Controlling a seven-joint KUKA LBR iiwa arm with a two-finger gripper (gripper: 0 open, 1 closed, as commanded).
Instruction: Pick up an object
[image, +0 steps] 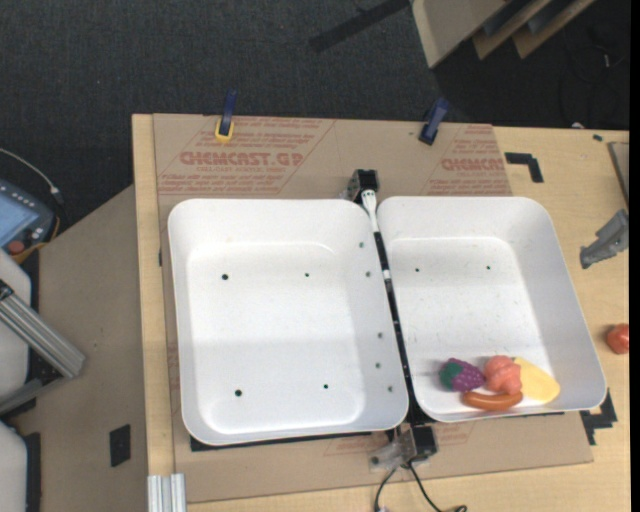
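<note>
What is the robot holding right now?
Nothing. The gripper sits off at the right edge, and the toy food lies in the right bin.

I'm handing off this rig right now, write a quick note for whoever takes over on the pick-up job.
Arm: a grey part shows at the right edge, away from the bins; finger state can't be told.
Objects: all clustered in the right bin, near front corner: purple grapes, orange-red piece, yellow piece, orange sausage-like piece, touching one another.
Done: nothing picked.
Left: reach in, grasp one, lift.
</note>
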